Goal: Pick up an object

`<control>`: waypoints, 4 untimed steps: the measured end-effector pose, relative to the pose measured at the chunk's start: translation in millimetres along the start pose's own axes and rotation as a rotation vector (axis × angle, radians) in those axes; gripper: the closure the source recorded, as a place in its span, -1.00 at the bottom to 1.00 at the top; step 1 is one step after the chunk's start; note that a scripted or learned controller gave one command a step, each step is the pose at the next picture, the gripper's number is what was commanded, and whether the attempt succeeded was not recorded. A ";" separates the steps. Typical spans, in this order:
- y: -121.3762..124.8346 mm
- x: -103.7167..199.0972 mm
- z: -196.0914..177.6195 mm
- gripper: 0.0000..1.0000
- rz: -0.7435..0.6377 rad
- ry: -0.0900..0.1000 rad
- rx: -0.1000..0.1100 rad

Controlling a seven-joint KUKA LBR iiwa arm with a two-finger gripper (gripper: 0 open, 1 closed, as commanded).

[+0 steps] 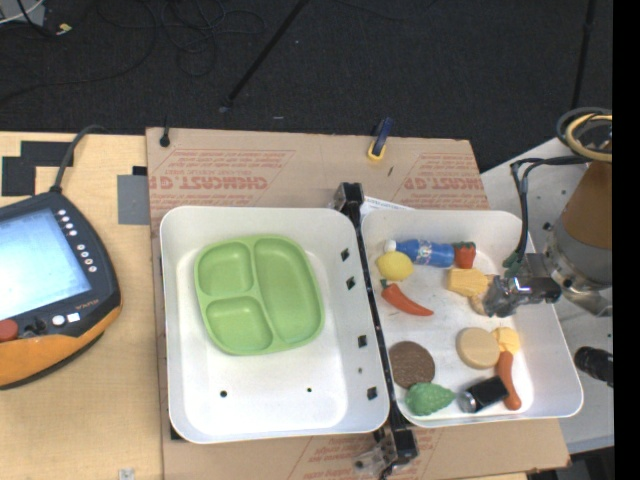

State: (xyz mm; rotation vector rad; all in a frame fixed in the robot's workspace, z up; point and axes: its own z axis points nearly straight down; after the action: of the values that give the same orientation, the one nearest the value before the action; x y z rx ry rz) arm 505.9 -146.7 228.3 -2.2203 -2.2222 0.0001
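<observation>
We saw the claw point(497, 296) low over the right bin point(548, 403), and could not tell its state; nearest lay the yellow block point(466, 283), touching its left side, long axis running left to right; farther left lay the red pepper point(405, 300), then the lemon point(394, 265)

Bench point(100, 158) with two bins point(190, 368)
</observation>
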 end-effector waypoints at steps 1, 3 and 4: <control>-0.6 49.9 9.9 1.00 -0.003 0.003 0.005; 11.9 130.7 11.8 1.00 -0.002 0.001 0.004; 14.2 131.7 -8.8 1.00 0.000 0.000 0.002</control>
State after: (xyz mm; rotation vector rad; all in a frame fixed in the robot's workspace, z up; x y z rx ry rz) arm 520.0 -15.0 237.2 -2.2195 -2.2210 0.0020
